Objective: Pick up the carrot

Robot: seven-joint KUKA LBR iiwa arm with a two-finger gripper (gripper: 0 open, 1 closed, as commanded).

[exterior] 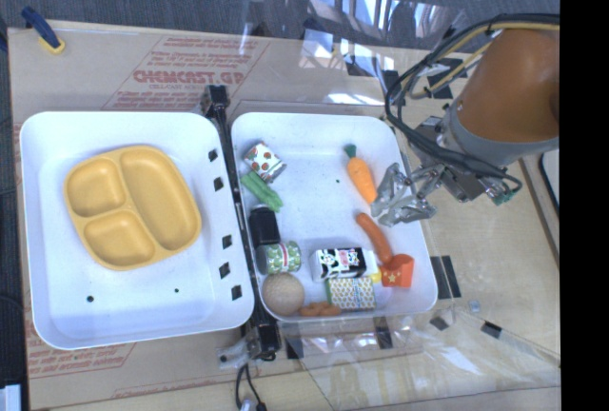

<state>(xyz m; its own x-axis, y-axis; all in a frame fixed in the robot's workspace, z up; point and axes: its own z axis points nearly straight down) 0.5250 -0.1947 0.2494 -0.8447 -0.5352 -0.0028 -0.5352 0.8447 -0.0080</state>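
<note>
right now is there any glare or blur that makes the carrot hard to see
In the camera view the carrot is evenly lit and fairly sharp against the right bin; glare sits on the clear sheet behind the bins, away from it; the shiny claw beside it reads soft and cluttered.

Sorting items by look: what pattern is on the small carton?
Black-and-white cow patches on the small carton, camera view.
</note>
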